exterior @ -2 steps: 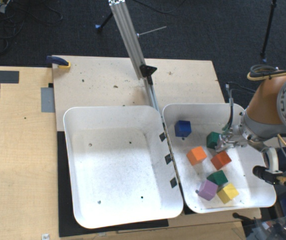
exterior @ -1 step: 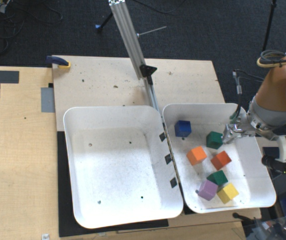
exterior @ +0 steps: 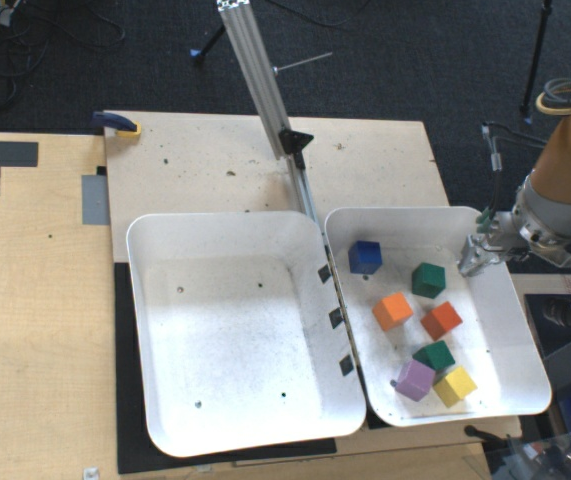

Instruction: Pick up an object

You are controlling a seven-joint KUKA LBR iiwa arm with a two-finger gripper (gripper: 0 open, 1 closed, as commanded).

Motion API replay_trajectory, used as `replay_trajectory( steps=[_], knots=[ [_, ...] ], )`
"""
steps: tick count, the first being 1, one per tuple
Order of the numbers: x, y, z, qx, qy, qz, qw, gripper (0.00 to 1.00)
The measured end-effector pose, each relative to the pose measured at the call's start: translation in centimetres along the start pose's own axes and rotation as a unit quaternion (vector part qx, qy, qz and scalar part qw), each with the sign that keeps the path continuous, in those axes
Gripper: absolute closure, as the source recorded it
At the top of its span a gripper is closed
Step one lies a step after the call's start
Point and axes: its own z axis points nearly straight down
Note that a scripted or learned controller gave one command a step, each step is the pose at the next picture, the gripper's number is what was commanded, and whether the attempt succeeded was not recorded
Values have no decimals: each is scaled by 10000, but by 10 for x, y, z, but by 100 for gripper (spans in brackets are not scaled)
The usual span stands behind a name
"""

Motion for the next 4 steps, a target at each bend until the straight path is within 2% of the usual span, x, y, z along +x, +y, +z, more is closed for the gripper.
replay_trajectory(
  steps=[1,2,4],
  knots=[
    [-1,0,-29,3,1,-5,10000,100],
    [52,-2,-19,31,21,-18,10000,100],
    [155,12,-23,28,18,-22,10000,100]
  ],
)
